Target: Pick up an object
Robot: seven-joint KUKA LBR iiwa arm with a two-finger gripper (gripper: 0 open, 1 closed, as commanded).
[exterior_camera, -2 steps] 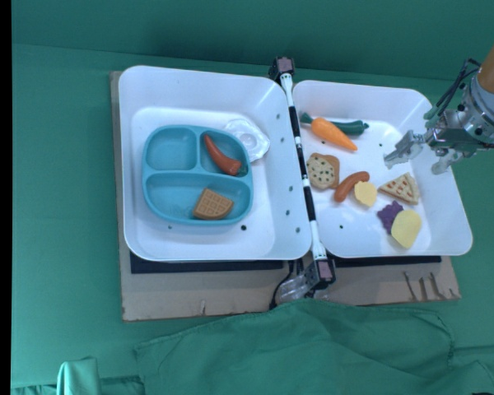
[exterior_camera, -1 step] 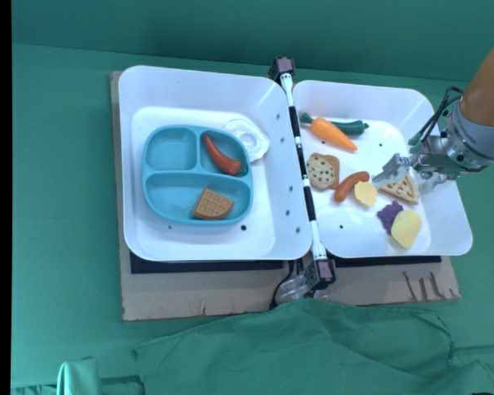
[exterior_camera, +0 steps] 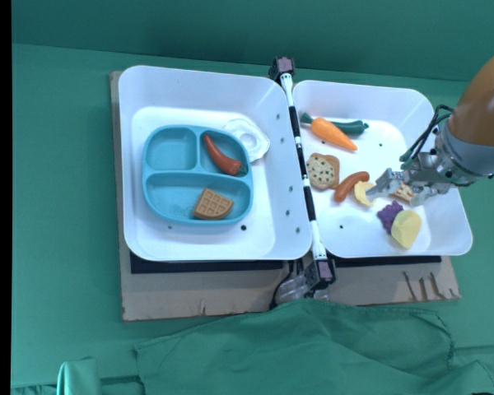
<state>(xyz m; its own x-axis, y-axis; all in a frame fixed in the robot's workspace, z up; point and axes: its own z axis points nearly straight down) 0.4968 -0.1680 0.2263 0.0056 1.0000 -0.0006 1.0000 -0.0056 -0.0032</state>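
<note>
Beneath the pincer (exterior_camera: 393, 184), the right bin (exterior_camera: 445, 237): food pieces all around it.
Its fingers look slightly spread over a yellow piece (exterior_camera: 363, 192), gripping nothing; purple grapes (exterior_camera: 389, 215) just below, sausage (exterior_camera: 351, 185), cookie (exterior_camera: 322, 170), carrot (exterior_camera: 333, 132) beyond; farther, the left bin (exterior_camera: 148, 89) holds a blue tray (exterior_camera: 169, 196).

Green cloth (exterior_camera: 296, 348) front; cardboard (exterior_camera: 189, 299) under bins.

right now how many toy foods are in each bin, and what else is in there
Left bin, toy foods: 3 (red sausage, waffle, fried egg)
Left bin, blue divided plate: 1
Right bin, toy foods: 6 (carrot, cookie, orange sausage, grapes, two yellow pieces)
Total: 10
</note>
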